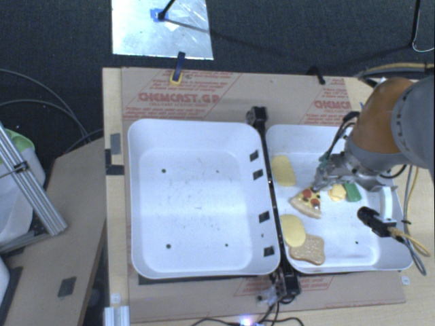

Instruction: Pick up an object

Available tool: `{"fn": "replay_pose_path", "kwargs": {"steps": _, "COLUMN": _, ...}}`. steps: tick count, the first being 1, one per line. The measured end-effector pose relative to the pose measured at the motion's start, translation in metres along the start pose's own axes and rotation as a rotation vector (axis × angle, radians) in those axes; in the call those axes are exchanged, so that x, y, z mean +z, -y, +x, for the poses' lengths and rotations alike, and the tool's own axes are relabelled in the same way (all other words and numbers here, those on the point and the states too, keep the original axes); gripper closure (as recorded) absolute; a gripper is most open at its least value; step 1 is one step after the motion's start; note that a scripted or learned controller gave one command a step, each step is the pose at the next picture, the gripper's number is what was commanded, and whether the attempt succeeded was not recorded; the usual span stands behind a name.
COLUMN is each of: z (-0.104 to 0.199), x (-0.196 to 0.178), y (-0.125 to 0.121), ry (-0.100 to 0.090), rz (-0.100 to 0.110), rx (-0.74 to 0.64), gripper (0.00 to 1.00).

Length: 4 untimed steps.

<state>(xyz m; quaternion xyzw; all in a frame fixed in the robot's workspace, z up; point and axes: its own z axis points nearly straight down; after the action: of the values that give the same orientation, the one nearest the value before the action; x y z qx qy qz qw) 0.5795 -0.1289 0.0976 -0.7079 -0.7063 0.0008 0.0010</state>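
My gripper (321,180) hangs low over the middle of the right bin (360,253), with the arm coming in from the right. Just below it lies a pizza slice toy (307,203). Close to its right side sit a small yellow piece (337,193) and a green piece (353,193). A pale yellow oblong (283,170) lies to its left near the divider. Toward the front of the bin are a yellow round piece (293,230) and a tan cookie-shaped piece (309,250). I see nothing held.
The left bin (143,182) stands beside the right one, with a black divider strip (266,195) between them. A metal frame (27,189) stands at the far left of the bench.
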Motion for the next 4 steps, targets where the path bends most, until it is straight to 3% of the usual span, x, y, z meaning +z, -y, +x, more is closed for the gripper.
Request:
{"fn": "replay_pose_path", "kwargs": {"steps": 1, "z": 0.053, "x": -0.091, "y": 0.078, "ry": -0.002, "rz": -0.008, "rx": -0.008, "gripper": 1.0}}
{"fn": "replay_pose_path", "kwargs": {"steps": 2, "z": 0.05, "x": -0.087, "y": 0.076, "ry": 0.0, "rz": -0.005, "rx": -0.005, "gripper": 0.0}}
{"fn": "replay_pose_path", "kwargs": {"steps": 3, "z": 0.035, "x": 0.018, "y": 0.051, "ry": 0.001, "rz": -0.004, "rx": -0.002, "gripper": 0.0}}
{"fn": "replay_pose_path", "kwargs": {"steps": 4, "z": 0.036, "x": 0.003, "y": 0.051, "ry": 0.0, "rz": -0.006, "rx": -0.004, "gripper": 1.0}}
